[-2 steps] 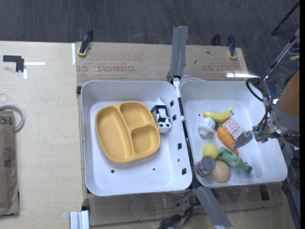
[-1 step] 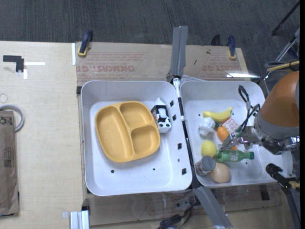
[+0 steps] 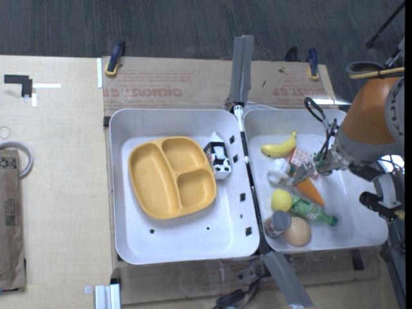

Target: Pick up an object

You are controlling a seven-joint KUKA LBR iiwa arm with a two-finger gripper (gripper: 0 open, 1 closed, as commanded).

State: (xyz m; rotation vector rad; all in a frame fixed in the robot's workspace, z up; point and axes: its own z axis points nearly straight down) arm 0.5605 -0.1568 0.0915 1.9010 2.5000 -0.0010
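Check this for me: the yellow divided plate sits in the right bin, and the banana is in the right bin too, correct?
Not quite. The camera view shows the plate in the left bin, not the right one. The banana is indeed in the right bin.

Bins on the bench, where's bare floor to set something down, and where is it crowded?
Left bin: bare floor along the near edge, in front of the yellow divided plate. Right bin: its left half is crowded, banana down to the lemon and green bottle, with the gripper among them.

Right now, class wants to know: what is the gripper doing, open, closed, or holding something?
Gripper: low in the right bin, by the carrot; open or closed cannot be told.
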